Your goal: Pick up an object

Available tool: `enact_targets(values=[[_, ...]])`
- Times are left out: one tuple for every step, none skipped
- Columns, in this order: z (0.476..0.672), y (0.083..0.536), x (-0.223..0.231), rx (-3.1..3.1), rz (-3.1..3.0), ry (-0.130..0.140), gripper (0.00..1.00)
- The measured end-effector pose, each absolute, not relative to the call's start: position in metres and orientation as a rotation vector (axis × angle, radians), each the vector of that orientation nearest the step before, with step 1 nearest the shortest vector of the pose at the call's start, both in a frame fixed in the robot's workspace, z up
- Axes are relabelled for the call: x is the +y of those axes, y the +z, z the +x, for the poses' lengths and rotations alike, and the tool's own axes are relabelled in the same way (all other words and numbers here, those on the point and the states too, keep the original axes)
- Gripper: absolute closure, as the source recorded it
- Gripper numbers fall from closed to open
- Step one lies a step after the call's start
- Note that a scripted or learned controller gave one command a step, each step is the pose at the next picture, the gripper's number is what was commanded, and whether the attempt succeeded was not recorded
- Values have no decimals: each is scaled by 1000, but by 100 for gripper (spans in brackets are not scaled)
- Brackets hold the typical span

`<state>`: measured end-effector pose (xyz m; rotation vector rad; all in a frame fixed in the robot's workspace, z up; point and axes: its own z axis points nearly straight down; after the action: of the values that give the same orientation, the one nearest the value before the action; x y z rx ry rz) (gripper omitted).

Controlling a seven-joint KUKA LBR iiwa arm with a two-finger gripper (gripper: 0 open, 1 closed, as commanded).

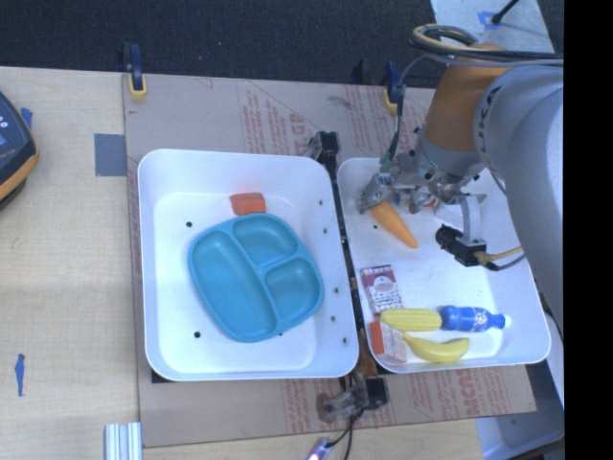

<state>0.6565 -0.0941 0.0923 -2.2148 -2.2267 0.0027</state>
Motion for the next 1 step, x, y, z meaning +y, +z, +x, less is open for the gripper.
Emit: enact_targets(values=[[657,92,-100,-2226,-2218,2,0]])
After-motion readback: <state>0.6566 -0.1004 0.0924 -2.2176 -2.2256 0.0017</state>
